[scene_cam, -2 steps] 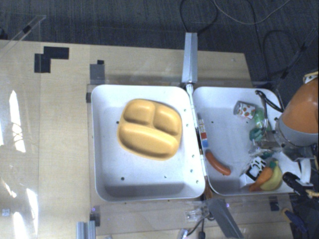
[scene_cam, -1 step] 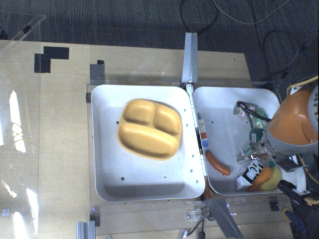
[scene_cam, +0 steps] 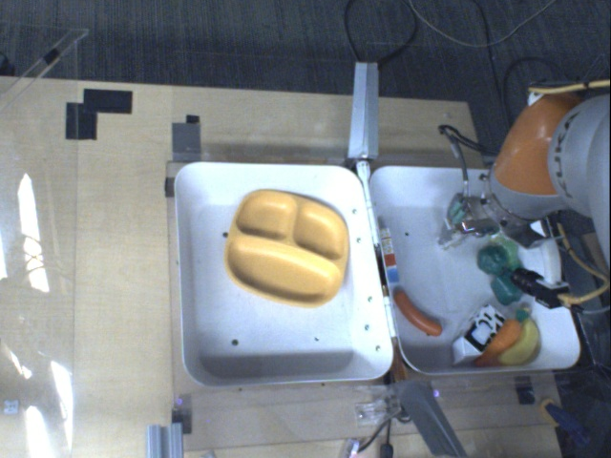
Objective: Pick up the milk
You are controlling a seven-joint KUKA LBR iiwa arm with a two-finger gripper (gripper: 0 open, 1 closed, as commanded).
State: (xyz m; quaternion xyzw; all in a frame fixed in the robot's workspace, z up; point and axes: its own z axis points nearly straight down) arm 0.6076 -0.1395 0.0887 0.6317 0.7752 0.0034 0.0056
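The milk (scene_cam: pixel 487 326) lies tilted at the near edge of the right bin (scene_cam: pixel 420 256), against the fruit, nearer than the gripper (scene_cam: pixel 465 219), whose grip I cannot tell.

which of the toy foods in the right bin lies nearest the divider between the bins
The red sausage: it lies alone by the divider, while the milk, carrot and banana cluster in the far corner.

Both bins (scene_cam: pixel 191 284) looked like smooth white plastic with a slight sheen. The bread loaf (scene_cam: pixel 286 246) was glossy yellow, plastic-looking, same for the shiny hot dog (scene_cam: pixel 418 313). The bench (scene_cam: pixel 86 256) had a pale matt wood-grain finish, and the arm (scene_cam: pixel 563 151) was satin grey and glossy orange.
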